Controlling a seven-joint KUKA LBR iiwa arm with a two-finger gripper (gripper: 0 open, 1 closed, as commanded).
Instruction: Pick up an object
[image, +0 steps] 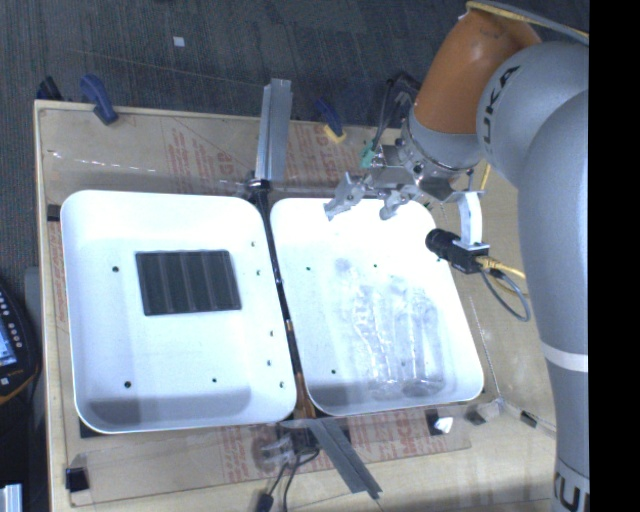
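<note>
- We see clear plastic bottles (395, 335) lying in the right bin (300, 300). They look light, slippery and easy to squash, so we would grab one across its middle.
- Our tool (366, 203) hangs spread wide, holding nothing, above the bin's far edge.
- A dark ridged block (188, 281) lies in the left bin (90, 330).

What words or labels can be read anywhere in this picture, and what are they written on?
"KU": dark letters on the grey arm, the rest of the word turning out of sight.
"KU": again at the arm's lower edge, cut off.
Reddish printing on the bench board around the bins: too faint and blurred to read.
</note>
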